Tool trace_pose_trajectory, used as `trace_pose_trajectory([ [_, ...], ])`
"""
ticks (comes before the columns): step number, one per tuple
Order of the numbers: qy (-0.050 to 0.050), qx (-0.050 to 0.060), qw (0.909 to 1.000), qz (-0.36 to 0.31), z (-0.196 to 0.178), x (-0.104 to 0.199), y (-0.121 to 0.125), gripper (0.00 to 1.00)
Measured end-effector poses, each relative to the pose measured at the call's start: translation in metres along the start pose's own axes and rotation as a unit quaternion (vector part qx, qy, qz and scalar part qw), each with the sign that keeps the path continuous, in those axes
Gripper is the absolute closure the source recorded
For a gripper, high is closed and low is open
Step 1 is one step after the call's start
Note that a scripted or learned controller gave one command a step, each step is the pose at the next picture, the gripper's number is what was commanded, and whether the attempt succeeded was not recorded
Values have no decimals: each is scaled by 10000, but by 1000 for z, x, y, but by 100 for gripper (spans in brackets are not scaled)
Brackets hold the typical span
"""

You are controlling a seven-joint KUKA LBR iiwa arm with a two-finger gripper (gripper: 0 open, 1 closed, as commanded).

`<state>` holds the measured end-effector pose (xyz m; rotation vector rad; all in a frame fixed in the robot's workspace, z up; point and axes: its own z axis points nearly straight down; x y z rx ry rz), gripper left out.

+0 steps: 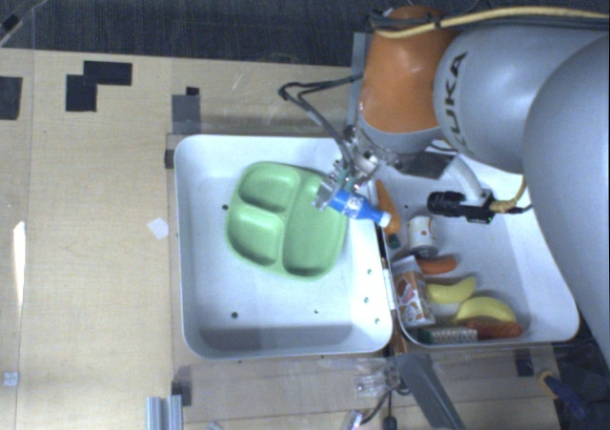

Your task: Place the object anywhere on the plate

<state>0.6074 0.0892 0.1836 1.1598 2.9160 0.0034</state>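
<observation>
From my station I see 2 shallow white bins with smooth, glossy plastic walls on the pale wooden counter [86, 256]. The left bin [205, 323] carries a green plate [276, 223], a matte, rounded tray moulded into 3 compartments, lying tilted toward the bin's right half. The tool [345, 188] sits over the plate's right edge, and a small blue object [362, 209], cylinder-like with a paler tip, shows between its thin metal fingers, so I read it as gripped; it hangs above the plate's right rim, near the wall between the bins. Whether it touches the plate I cannot tell. The arm's orange band [405, 75] and grey shell cover much of the right bin [558, 318]. There I make out 2 yellow bananas [472, 302], a red piece, a small printed packet and a white cup, all partly hidden and blurred.
</observation>
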Motion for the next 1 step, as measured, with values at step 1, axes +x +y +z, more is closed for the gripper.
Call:
trace_pose_trajectory([
  [1, 0, 0, 10000, 1, 0, 0, 0, 0],
])
